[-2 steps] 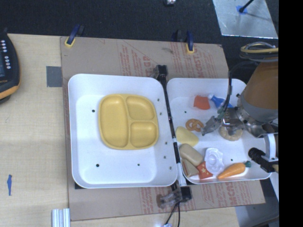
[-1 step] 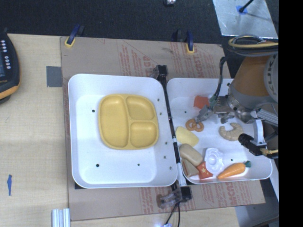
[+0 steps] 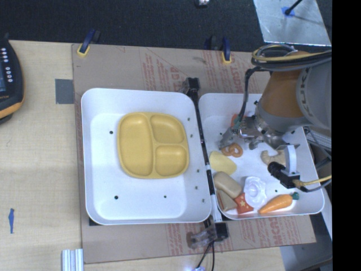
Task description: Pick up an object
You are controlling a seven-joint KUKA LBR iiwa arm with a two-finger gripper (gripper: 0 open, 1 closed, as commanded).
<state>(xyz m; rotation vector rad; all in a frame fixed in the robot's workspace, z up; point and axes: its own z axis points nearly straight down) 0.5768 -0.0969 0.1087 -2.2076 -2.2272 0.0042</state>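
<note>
Camera view shows the pincer (image 3: 243, 135) low over the pretzel (image 3: 232, 149) just below it, grip state untellable, likely positioning to grab.

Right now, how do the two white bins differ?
The left bin holds one yellow divided plate; the right bin holds several small things, a carrot among them. The gripper reaches into the right bin, not the left. Both are shallow and white.
</note>
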